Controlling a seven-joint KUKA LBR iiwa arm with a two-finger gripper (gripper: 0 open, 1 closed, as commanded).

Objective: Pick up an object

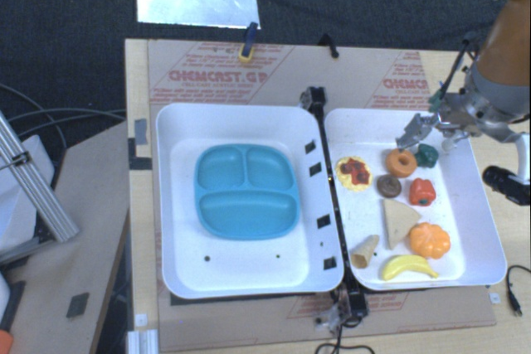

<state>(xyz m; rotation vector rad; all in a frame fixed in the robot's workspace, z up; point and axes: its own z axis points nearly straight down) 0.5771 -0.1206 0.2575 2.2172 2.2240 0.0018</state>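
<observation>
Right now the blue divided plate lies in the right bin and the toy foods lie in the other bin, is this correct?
Not quite. The blue divided plate lies in the left bin, not the right one, as the camera view shows. The toy foods lie in the other, right bin.

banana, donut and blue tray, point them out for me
banana [408, 267], camera view, middle of its curve
donut [401, 162], camera view, on its ring
blue tray [246, 215], camera view, floor of its large compartment
</observation>
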